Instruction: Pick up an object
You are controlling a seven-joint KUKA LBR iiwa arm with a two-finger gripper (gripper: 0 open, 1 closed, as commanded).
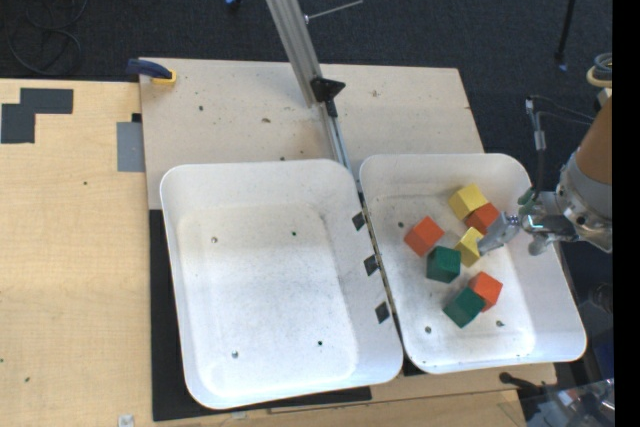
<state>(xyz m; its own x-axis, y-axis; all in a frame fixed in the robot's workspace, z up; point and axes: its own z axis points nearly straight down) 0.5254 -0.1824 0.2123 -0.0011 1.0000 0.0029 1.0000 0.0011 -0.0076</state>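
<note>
The right bin [540, 335] holds several small blocks. A yellow block [466, 201] and an orange-red one [485, 218] touch at the back. An orange block [423, 236] lies left of centre, with a dark green block [443, 264] just below it. A small yellow block [469, 246] sits between them and my gripper [495, 237]. Closer to the front, an orange block [488, 289] leans against a green block [462, 307]. My gripper reaches in low from the right, its tip right beside the small yellow block and below the orange-red one. I see nothing held.
The left bin [200, 215] lies beside the right one, with black clips [366, 245] along the shared rims. A slanted aluminium post [292, 20] rises behind the bins. The arm's wrist [585, 205] hangs over the right bin's right rim.
</note>
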